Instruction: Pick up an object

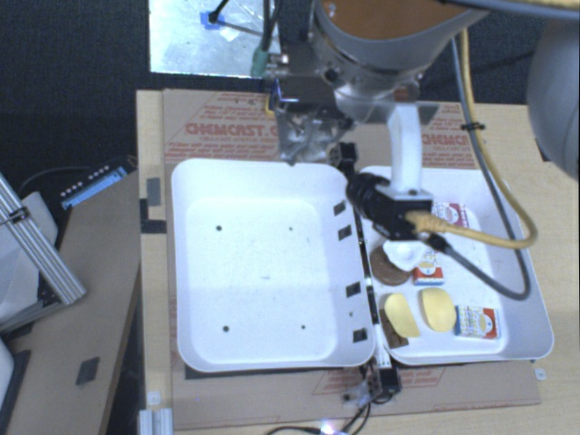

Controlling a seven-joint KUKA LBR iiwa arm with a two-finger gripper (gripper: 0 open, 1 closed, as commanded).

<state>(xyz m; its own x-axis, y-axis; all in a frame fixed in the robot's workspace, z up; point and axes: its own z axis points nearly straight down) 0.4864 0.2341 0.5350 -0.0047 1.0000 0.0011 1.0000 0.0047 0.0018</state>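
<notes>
While the tool [308, 148] hangs at the far rim of the left bin [263, 270] in the camera view, you cannot tell if it is apart or together | yellow pieces [436, 308], brown disc [391, 267], packet [477, 321] lie in right bin [535, 333] | pick judged not yet done

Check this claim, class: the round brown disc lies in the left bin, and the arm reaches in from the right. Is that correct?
Not quite. The camera view shows the round brown disc lying in the right bin, not the left one. The rest stands: the arm reaches in from the right.
</notes>
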